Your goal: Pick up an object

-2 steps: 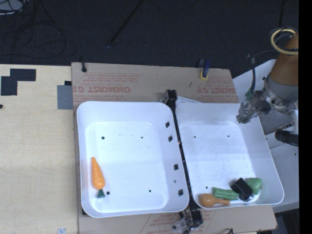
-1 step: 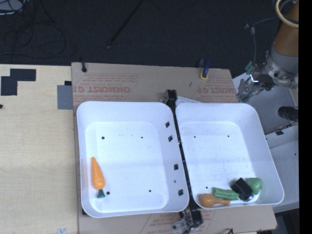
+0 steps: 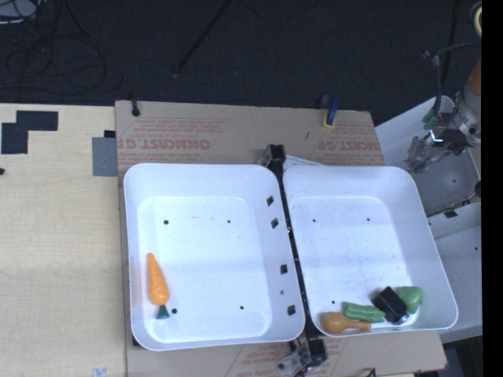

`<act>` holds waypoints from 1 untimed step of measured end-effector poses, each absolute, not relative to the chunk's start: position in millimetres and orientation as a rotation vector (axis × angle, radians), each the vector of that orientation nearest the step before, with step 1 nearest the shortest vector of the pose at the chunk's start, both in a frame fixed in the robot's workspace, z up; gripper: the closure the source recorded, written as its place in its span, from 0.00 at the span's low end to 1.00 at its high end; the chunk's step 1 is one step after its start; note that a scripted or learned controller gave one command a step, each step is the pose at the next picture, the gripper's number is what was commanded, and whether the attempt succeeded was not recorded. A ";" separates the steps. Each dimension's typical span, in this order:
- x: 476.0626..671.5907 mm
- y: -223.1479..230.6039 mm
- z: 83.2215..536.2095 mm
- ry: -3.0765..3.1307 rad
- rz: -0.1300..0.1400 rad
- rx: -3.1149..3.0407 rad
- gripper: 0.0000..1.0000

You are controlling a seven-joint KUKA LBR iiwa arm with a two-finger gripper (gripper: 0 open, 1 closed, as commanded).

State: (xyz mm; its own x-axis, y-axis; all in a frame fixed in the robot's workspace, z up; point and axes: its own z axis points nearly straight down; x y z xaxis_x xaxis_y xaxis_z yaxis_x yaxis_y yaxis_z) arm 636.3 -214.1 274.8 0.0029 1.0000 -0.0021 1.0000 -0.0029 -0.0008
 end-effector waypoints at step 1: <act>644.3 -212.1 254.3 2.227 -0.003 2.219 1.00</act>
State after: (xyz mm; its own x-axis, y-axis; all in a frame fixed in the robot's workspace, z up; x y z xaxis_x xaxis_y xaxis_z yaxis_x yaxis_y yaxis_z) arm 644.3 -212.1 254.3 -0.0038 1.0000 -0.0002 1.0000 0.0038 -0.0028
